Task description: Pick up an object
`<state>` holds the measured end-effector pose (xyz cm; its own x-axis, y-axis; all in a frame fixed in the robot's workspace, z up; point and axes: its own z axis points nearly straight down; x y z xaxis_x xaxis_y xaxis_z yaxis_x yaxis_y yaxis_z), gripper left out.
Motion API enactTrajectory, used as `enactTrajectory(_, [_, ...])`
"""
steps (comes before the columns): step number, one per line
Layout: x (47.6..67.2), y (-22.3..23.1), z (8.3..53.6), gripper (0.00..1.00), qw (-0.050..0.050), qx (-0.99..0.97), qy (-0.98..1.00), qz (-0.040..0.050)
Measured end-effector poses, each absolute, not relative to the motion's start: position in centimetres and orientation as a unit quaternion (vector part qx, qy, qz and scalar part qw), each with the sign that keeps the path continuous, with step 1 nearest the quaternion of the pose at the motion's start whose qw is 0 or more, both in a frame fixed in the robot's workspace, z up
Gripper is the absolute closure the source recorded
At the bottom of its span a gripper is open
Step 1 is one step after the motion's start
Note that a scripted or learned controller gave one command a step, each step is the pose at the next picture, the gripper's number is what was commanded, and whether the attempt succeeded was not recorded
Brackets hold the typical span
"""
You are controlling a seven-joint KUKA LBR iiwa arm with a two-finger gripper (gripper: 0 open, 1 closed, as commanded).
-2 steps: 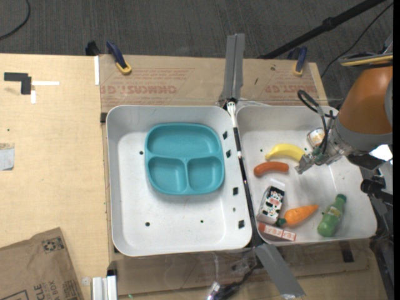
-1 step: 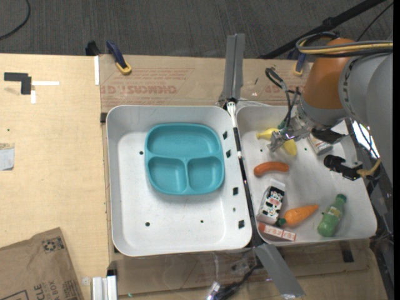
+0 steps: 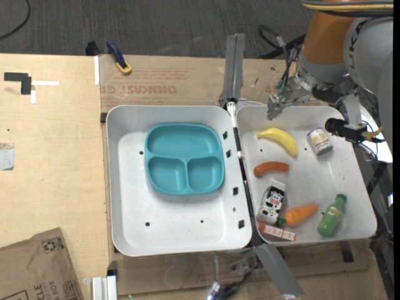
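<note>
My gripper (image 3: 274,110) hangs over the far left corner of the right bin (image 3: 355,167), just above and behind a yellow banana (image 3: 279,139). It holds nothing that I can see. In the same bin lie a red sausage (image 3: 271,167), a small tin can (image 3: 320,141), a black-and-white milk carton (image 3: 272,204), an orange carrot (image 3: 299,214), a green bottle (image 3: 332,216) and a flat red-and-white packet (image 3: 277,232).
The left bin (image 3: 125,186) holds a teal divided plate (image 3: 185,158). A metal divider (image 3: 234,74) stands between the bins at the far side. The arm's orange band (image 3: 337,17) and cables crowd the upper right. A cardboard sheet (image 3: 44,167) covers the bench at left.
</note>
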<state>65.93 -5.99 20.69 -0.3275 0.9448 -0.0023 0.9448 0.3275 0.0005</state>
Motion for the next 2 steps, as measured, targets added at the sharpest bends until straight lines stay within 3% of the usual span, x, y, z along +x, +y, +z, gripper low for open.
enactTrajectory(1, [65.9,-6.0,20.6,0.0,0.001,0.58,0.815,-0.0008])
enactTrajectory(2, [62.8,-11.2,10.4,0.0,0.003,0.585,0.811,0.0004])
